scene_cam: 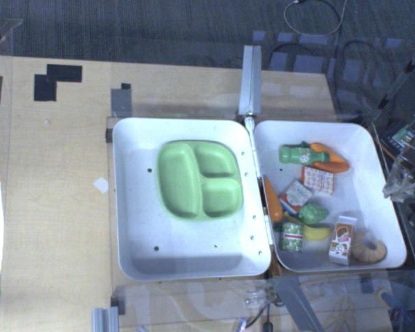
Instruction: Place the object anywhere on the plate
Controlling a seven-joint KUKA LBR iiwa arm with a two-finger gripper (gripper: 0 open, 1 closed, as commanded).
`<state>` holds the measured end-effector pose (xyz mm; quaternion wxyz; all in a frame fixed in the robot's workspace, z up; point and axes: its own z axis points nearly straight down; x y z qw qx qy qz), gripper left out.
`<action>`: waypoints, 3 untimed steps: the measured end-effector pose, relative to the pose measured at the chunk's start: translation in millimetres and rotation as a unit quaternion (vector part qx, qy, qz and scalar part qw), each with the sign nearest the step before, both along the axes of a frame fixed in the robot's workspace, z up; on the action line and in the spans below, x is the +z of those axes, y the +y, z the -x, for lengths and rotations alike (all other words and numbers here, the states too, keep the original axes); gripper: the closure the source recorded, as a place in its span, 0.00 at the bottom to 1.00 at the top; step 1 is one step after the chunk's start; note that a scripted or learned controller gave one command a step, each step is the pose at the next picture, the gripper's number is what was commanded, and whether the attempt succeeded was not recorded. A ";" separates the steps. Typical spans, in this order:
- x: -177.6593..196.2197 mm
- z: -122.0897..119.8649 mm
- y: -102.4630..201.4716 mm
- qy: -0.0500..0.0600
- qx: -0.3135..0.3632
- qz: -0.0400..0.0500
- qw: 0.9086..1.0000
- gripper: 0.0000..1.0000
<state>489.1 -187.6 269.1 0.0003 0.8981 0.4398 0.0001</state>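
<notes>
A green plate (198, 178) with three compartments lies in the left white bin (135, 247); nothing rests on it. The right white bin (373, 206) holds a cluster of toy foods: a green bottle (294, 154), an orange carrot (330, 159), a small patterned box (317, 180), a green broccoli piece (313, 213), a can (292, 237), a yellow banana (317, 233), a small carton (342, 240) and a brown bagel (370, 251). My gripper (400, 180) hovers at the right bin's right rim, away from the foods, partly cut off by the frame.
An orange stick-shaped item (272, 203) lies along the right bin's left wall, beside a flat packet (297, 194). A metal divider post (249, 81) stands behind the seam between the bins. Cables (318, 12) trail across the floor at the back.
</notes>
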 end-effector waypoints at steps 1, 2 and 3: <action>0.0 0.0 0.0 0.000 0.000 0.000 1.000 0.00; 8.7 -2.3 0.8 0.001 0.005 0.000 1.000 1.00; -55.3 0.7 104.1 0.001 0.022 0.000 1.000 1.00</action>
